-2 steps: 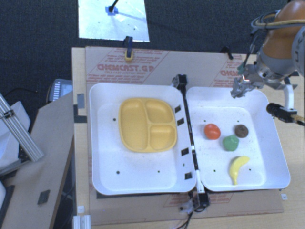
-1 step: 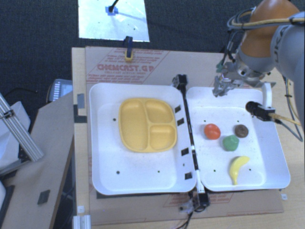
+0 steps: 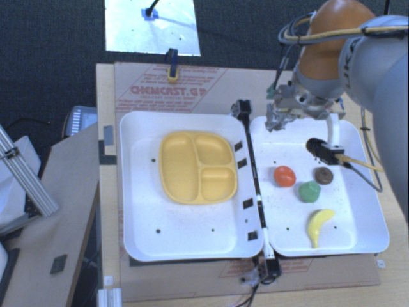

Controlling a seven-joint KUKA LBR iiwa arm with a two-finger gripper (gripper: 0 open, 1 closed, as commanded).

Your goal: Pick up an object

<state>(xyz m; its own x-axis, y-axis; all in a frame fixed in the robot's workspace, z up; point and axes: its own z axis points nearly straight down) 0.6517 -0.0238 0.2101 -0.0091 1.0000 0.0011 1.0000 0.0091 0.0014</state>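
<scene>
Hand [image 3: 280,121] above right bin [image 3: 364,235] with banana [image 3: 319,225]

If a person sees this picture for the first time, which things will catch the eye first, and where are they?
The yellow divided tray stands out first, lying alone in the left bin. Next come the small bright things grouped in the right bin: an orange-red ball, a green piece, a brown round piece and a yellow banana nearest the front. The grey and orange arm reaches in from the right, its gripper over that bin's far left corner.
</scene>
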